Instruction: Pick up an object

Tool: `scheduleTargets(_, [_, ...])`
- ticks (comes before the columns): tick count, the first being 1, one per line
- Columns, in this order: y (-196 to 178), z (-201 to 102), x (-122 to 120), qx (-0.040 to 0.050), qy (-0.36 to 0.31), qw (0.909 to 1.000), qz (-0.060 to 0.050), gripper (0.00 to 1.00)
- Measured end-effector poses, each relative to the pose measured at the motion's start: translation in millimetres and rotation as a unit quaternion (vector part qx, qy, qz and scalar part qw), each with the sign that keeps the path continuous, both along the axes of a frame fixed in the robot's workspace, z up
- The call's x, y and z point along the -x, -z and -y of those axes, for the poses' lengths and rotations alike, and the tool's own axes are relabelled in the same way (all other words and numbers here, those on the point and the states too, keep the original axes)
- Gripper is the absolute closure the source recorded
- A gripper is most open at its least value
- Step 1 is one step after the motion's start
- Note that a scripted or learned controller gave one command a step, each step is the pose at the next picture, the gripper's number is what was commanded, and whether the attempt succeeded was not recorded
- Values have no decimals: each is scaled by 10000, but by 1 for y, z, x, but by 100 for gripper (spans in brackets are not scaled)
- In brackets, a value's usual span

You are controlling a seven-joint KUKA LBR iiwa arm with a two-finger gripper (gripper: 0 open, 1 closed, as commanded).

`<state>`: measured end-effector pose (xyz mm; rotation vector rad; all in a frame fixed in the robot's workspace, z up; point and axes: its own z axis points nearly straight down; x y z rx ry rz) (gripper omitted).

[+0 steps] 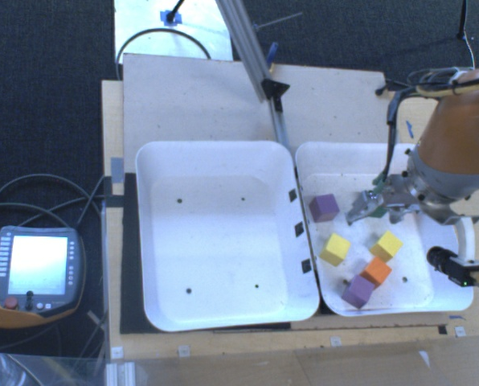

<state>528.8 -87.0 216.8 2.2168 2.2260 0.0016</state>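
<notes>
The gripper [366, 207] hangs over the right bin [348, 155] among five blocks, nearest the purple block [324, 207] and upper yellow block [387, 245], apparently approaching a pick, and next needs to centre and descend on one.

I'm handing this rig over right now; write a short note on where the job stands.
Gripper: over the right bin, above the blocks, nothing seen between its fingers; open or shut unclear.
Blocks, all in the right bin: purple block, yellow block, second yellow block, orange block touching another purple block.
Done: nothing picked up.
Left: grasp one block and lift it.
</notes>
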Motion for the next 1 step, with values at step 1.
scheduleTargets(1, [0, 0, 0, 0, 5, 10000, 6, 0])
